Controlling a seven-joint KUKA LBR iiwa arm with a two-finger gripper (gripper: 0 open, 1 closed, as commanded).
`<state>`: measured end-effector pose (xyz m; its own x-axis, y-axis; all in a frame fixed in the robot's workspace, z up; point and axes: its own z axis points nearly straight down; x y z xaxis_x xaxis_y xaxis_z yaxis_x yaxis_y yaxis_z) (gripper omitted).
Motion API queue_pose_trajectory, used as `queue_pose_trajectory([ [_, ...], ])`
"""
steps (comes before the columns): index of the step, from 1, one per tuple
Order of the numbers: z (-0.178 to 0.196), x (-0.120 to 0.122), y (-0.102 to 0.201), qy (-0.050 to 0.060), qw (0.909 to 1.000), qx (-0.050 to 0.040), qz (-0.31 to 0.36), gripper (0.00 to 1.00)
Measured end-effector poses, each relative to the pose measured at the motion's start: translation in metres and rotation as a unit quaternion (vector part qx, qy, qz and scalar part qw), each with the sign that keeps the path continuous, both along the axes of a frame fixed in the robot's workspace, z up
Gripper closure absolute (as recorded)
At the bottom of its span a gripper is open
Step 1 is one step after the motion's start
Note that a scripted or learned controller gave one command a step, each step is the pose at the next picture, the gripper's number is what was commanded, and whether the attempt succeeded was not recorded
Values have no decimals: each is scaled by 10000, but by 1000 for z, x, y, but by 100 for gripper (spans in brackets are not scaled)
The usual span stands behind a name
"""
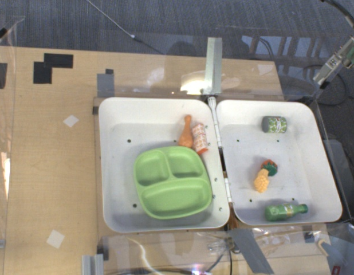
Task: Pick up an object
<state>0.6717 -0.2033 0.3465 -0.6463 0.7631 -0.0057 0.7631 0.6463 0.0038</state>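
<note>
Pineapple [261, 180], green bottle [286, 211] and can [274, 125] apart in right bin [314, 153]. Drumstick [186, 132] against small bottle [199, 139] by tray [173, 183] in left bin [117, 153]. Gripper [329, 70] beyond far right corner, grip impossible to tell.

— What is not clear here?
— The label on the small can [274, 125] is too small to read, also the print on the green bottle [286, 211].
— Something hidden?
— The green divided plate [173, 182] covers part of the left bin [117, 153] floor.
</note>
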Motion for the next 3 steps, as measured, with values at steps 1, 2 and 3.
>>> queue_pose_trajectory([
  [1, 3, -11, 0, 7, 9981, -2, 615, 100],
  [2, 2, -12, 0, 10, 9939, -4, 1101, 100],
  [3, 5, -53, -2, 6, 9904, -6, 1381, 100],
])
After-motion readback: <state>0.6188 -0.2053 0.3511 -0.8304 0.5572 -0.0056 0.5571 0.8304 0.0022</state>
